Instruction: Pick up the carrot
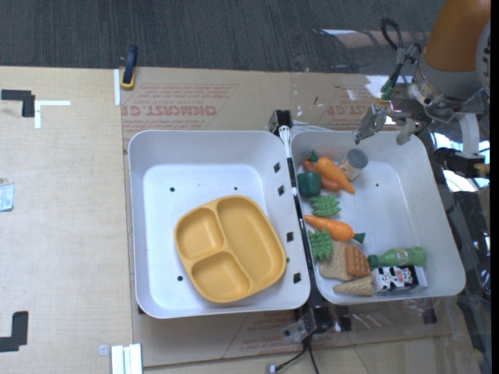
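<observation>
Two orange carrots lie in the right bin [401,201]. One carrot [334,174] sits near the back left, beside a small grey cup [355,160]. The other carrot [331,227] lies further forward along the left wall. My gripper [384,132] hangs above the bin's back edge, up and to the right of the cup. It is open, its fingers spread with nothing between them.
Around the carrots are a green pepper [309,182], leafy greens [326,206], bread slices [345,264], a green bottle [399,256] and a milk carton [398,277]. The left bin [195,170] holds a yellow divided plate [228,248].
</observation>
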You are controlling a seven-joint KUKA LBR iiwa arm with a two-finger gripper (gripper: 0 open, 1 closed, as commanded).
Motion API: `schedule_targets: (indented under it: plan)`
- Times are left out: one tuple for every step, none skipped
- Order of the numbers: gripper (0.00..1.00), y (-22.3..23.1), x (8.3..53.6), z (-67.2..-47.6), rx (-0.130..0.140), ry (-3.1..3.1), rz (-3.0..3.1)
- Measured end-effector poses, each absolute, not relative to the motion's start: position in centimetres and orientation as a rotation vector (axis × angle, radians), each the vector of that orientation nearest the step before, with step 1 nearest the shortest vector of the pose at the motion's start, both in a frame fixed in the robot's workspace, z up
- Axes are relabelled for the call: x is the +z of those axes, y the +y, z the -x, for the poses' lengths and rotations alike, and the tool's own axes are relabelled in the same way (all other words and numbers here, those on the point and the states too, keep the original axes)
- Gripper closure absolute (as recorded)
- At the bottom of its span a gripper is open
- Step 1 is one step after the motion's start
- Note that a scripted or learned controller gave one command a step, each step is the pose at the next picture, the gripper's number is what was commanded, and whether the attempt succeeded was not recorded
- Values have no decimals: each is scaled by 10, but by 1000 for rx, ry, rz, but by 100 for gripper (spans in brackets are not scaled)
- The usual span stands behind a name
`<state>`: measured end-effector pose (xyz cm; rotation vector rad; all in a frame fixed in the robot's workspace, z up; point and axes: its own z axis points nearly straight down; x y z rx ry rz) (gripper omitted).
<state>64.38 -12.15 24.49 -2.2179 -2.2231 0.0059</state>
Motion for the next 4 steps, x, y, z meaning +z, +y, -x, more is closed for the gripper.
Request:
schedule_targets:
  plan:
    - [0,-124,116,-660,-5,-2331,2120]
    - [0,-106,106,-633,-18,-2241,2220]
    - [0,-104,106,-647,-17,-2002,2439]
    - [0,-106,105,-620,-39,-1413,2820]
